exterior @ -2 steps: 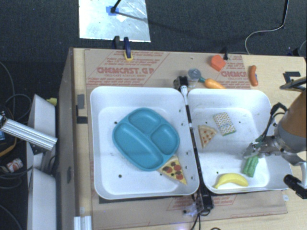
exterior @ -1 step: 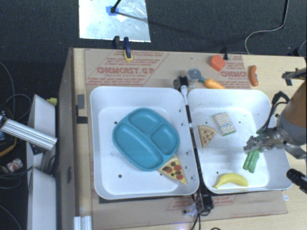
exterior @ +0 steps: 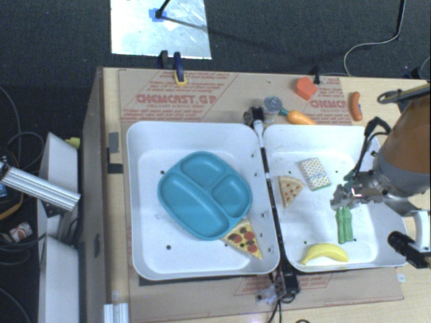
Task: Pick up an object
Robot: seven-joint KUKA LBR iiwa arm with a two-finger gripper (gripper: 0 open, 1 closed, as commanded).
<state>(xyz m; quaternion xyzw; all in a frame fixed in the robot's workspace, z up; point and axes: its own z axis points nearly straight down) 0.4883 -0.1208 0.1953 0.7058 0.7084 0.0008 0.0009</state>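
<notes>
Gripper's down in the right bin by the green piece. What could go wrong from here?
The gripper sits at the top end of the green piece; gripped that near its end, it may swing or slip out on lifting.

The banana lies just below the green piece, so a push downward could knock it aside.

The right bin's wall is close, so little room for correcting.

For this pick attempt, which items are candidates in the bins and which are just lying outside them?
In the bins:
blue tray
pizza slice
small pizza wedge
sponge
green item under the tool
banana

Outside, on the bench:
orange block
carrot
sausage
</notes>
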